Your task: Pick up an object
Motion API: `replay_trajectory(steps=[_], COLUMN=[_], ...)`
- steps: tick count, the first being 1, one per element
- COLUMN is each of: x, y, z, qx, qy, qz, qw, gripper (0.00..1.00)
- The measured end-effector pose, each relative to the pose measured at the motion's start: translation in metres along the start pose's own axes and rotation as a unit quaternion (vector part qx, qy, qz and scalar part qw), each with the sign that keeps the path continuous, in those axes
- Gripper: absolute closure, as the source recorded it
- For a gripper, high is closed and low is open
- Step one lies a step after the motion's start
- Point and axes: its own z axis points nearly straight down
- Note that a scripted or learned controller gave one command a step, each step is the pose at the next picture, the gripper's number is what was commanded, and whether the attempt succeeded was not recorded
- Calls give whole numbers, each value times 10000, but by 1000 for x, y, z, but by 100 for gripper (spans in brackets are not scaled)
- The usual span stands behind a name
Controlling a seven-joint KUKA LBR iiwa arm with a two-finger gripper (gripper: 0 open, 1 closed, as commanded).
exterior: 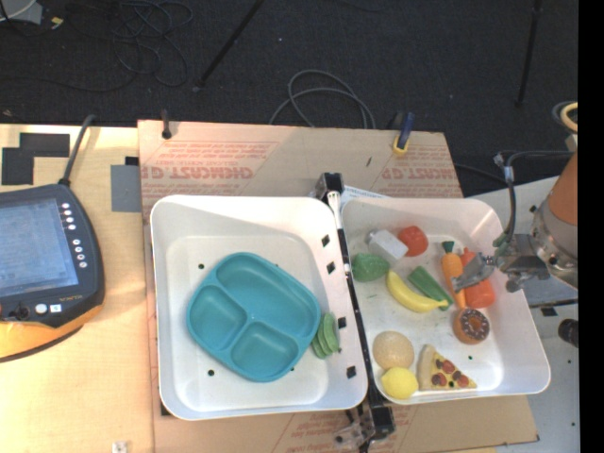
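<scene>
The right bin [514, 371] holds several toy foods: a red tomato [412, 240], a white-grey block [386, 244], a green leafy piece [370, 267], a banana [413, 293], a green pod [429, 283], an orange carrot [453, 264], a red-orange piece [479, 295], a chocolate donut [470, 325], a beige bun [393, 349], a lemon [399, 382] and a pizza slice [444, 371]. My gripper [477, 270] reaches in from the right and hangs low over the carrot and the red-orange piece. Nothing is visibly held in it.
The left bin [179, 225] carries a teal divided plate [252, 316], with a green ribbed toy [327, 336] against its right side. A tablet [38, 253] lies on the bench at far left. Cardboard [283, 163] sits under both bins.
</scene>
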Motion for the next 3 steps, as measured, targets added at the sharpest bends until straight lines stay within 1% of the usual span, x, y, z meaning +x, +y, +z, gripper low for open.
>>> replay_trajectory(steps=[1,2,3], x=[-25,-26,-25], y=[52,53,54], z=[102,93,91], qx=[-85,-91,-112], qy=[-33,-39,-42], qz=[1,12,5], qw=[10000,10000,9999], gripper=[0,100,0])
